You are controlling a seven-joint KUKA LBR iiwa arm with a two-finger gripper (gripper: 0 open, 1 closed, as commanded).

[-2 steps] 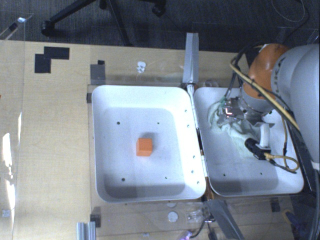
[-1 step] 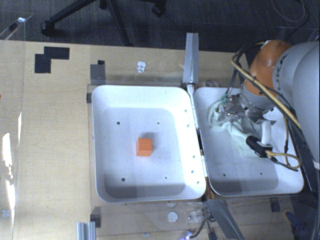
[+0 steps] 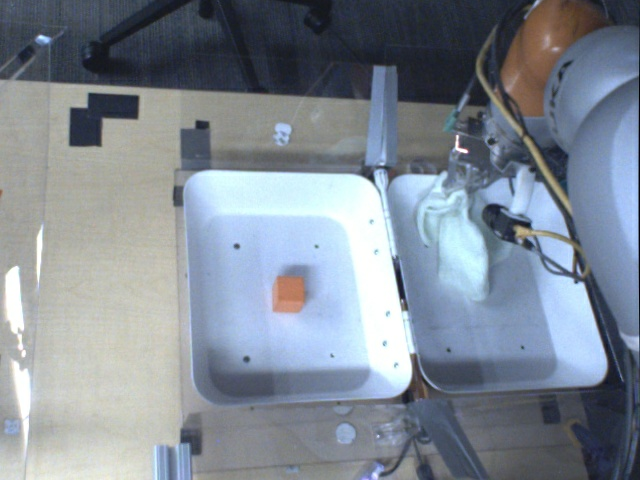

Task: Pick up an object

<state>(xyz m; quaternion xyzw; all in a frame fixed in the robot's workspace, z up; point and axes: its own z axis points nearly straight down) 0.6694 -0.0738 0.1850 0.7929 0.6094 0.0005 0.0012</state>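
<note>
My fingers [image 3: 462, 175] are down over the back of the right bin [image 3: 520, 368], pinched on the top of a white cloth [image 3: 458, 243] — it hangs from them, its lower end draped toward the bin floor. An orange cube [image 3: 289, 294] sits alone in the left bin [image 3: 215, 268] on the desk [image 3: 100, 268] — well apart from me.
</note>
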